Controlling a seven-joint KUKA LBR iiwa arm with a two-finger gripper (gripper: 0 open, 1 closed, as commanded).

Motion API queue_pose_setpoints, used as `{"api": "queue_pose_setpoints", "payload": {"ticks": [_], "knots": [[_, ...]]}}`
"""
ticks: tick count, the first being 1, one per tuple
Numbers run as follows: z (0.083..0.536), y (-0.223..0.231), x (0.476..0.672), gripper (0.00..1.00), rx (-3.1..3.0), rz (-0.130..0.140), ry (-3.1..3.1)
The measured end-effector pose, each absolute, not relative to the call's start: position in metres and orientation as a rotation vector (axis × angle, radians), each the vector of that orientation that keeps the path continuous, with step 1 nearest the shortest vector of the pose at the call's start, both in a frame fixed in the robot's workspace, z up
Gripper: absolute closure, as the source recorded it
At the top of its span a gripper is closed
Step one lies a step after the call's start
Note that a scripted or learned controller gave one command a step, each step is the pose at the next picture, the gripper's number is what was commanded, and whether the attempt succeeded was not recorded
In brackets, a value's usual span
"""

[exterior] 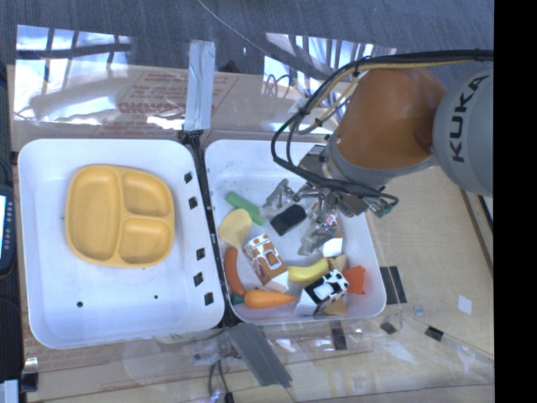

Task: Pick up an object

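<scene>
My gripper (pixel 299 215) hangs low over the middle of the right bin (pixel 252 154), under the orange wrist band. Its two metal fingers (pixel 279 196) stand apart, so it is open. A small black block (pixel 288 219) lies between them, and I cannot tell whether either finger touches it. Toys crowd the bin's near half: a green piece (pixel 240 201), a pale yellow piece (pixel 236 225), an orange-and-white carton (pixel 263 259), a banana (pixel 308 270), a carrot (pixel 268 298), a red sausage (pixel 232 273) and a black-and-white cow (pixel 327 287).
The left bin (pixel 42 309) holds a yellow divided plate (pixel 120 215). A black ridge with clips (pixel 204 225) separates the two bins. The arm's body and cables (pixel 302 116) cover the right bin's far right corner. An orange wedge (pixel 357 279) lies by the right wall.
</scene>
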State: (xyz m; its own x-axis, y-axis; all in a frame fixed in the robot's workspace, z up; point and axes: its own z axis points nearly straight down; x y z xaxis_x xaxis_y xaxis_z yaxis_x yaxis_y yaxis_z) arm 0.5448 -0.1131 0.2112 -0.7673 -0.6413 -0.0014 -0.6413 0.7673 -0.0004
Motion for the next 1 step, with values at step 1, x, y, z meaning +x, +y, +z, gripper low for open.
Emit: {"api": "queue_pose_setpoints", "payload": {"ticks": [1], "knots": [[0.1126, -0.1021, 0.5156, 0.0, -1.002, -0.014, 2.961]]}}
